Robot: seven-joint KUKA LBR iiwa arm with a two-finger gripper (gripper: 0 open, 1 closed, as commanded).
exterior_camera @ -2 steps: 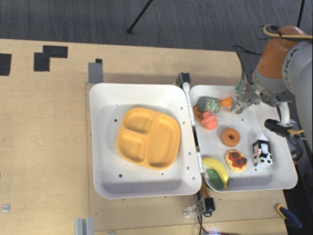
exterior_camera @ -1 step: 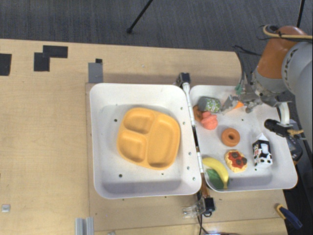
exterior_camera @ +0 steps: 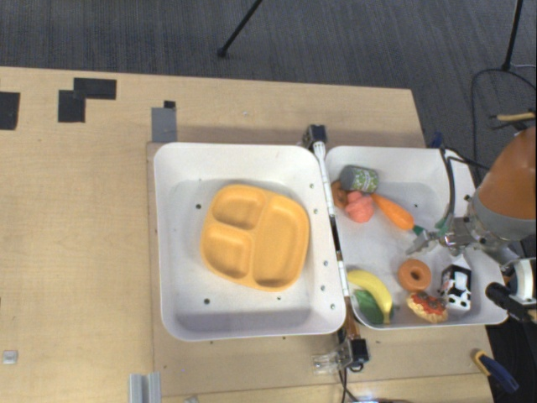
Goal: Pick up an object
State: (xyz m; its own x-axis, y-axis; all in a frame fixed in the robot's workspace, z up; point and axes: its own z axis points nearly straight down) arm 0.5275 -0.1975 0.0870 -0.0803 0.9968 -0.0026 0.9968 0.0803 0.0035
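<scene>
Jaws look spread, fingertips apart with nothing between them; gripper (exterior_camera: pixel 428 240) hangs low over the right bin (exterior_camera: pixel 436 162), just above and right of the donut (exterior_camera: pixel 414 274). Arm (exterior_camera: pixel 512 183) comes in from the right edge, orange band up top.

Right bin holds the clutter: carrot (exterior_camera: pixel 394 211) lying slanted just left of the fingers, pink lump (exterior_camera: pixel 361 207) touching its blunt end, green-grey can (exterior_camera: pixel 359 178) above that, banana (exterior_camera: pixel 372 289) at the bottom left, black-and-white cow toy (exterior_camera: pixel 457 289) and pizza slice (exterior_camera: pixel 427 307) at the bottom right. Left bin (exterior_camera: pixel 168 225) has a yellow divided tray (exterior_camera: pixel 255 234) sitting in the middle.

Nearest candidate, by my read, is the donut or the carrot tip. Both look like light toy food, probably hollow plastic, stiff, a bit slick. Donut: pinch across the ring, one finger in the hole. Carrot: grab mid-body across the narrow axis, since the tapered end would likely squirt out. Crowding near the cow and pizza could snag a finger.
</scene>
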